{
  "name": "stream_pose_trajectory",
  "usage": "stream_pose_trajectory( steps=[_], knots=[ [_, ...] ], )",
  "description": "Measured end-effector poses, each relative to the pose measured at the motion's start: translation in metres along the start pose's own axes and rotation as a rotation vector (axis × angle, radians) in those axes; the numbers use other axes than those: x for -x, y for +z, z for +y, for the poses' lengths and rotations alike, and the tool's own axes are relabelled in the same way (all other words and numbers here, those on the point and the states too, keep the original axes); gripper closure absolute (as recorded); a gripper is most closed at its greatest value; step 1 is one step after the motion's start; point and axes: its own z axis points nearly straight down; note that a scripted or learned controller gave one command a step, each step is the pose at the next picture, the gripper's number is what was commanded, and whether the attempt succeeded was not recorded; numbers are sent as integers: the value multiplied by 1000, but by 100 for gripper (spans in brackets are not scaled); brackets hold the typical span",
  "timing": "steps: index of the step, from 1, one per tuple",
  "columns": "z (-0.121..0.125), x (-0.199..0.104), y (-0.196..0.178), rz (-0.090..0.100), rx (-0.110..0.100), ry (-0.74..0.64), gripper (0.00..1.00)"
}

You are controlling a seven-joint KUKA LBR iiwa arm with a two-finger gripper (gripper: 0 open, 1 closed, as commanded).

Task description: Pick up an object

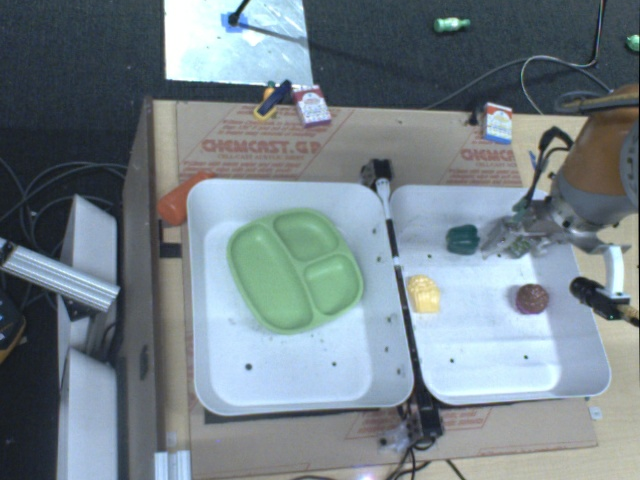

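Item: gripper (503, 240), low in the right bin (500, 373); we cannot tell its opening. Just beside it, a green toy (462, 238), which we judge small, light, stiff, perhaps slick; grasp across its middle. Farther out: yellow piece (424, 294), dark red ball (531, 298).

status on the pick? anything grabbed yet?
Done: the arm has reached into the right bin, and the gripper sits low beside the dark green object. In hand: nothing visibly; the green object lies just off the fingertips, not between them. Left: close on an object and lift. The yellow piece and the dark red ball lie untouched in the same bin; the green divided plate is in the left bin.
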Motion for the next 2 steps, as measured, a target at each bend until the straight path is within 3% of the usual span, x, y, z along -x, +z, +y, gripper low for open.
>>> stream_pose_trajectory(
  steps=[1,2],
  knots=[
    [64,-57,5,2,0,-2,0],
    [43,-71,41,2,-2,1,0]
  ],
)
